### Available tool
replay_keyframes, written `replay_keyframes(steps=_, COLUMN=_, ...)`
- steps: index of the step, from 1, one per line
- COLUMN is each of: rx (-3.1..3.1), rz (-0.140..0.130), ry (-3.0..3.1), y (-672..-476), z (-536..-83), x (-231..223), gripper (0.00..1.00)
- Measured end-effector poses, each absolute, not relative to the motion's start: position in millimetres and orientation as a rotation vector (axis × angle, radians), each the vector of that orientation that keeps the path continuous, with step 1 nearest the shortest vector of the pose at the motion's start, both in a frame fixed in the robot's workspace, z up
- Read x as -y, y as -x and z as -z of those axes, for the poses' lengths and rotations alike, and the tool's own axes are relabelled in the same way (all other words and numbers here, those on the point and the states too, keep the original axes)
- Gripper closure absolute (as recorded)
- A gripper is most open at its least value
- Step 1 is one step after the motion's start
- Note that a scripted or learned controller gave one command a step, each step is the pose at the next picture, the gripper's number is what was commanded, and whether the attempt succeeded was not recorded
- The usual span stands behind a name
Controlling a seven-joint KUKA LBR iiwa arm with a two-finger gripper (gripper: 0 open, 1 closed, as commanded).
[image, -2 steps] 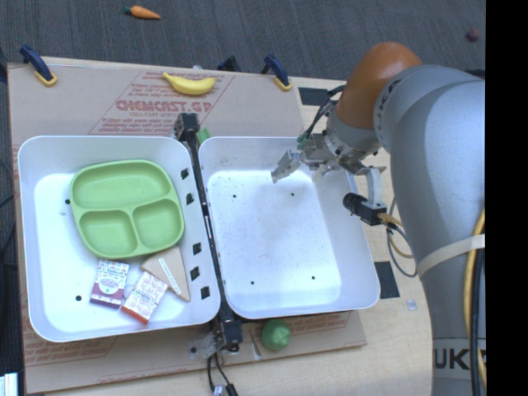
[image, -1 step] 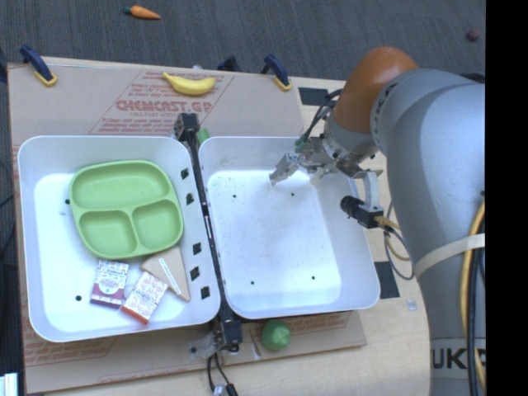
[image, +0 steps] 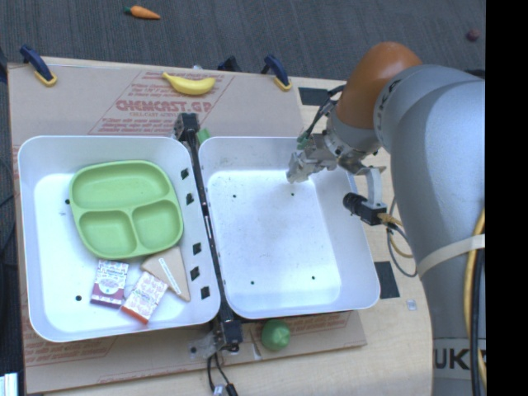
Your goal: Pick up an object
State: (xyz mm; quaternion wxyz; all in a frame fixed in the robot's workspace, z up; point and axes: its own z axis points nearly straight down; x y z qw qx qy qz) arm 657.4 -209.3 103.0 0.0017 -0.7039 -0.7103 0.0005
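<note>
White right bin [image: 280, 295], gripper [image: 297, 172] near its far rim.

a bulky arm [image: 429, 163] is being shown in smooth, rounded light grey casing, with a glossy orange band [image: 375, 81] wrapping the segment just above the wrist. below the orange band, a cluster of grey metal wrist hardware is being seen, ending in a small grey gripper [image: 297, 172]. thin dark cables are being run along the wrist beside the orange band, and a small black fitting is being carried just below them. a yellow cable and a pale strap are being seen lower down the grey casing, where white letters "uk" are being displayed.
</note>
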Motion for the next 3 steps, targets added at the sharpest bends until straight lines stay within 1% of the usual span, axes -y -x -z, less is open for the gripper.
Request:
replay_keyframes(steps=1, rx=2.229, rz=-0.002, ry=2.209, y=-657.4, z=-103, x=209, gripper=0.0)
replay_keyframes(steps=2, rx=2.227, rz=-0.003, ry=2.212, y=-656.7, z=-92, x=210, gripper=0.0)
replay_keyframes(steps=3, rx=2.23, rz=-0.003, ry=2.208, y=-657.4, z=-103, x=209, gripper=1.0)
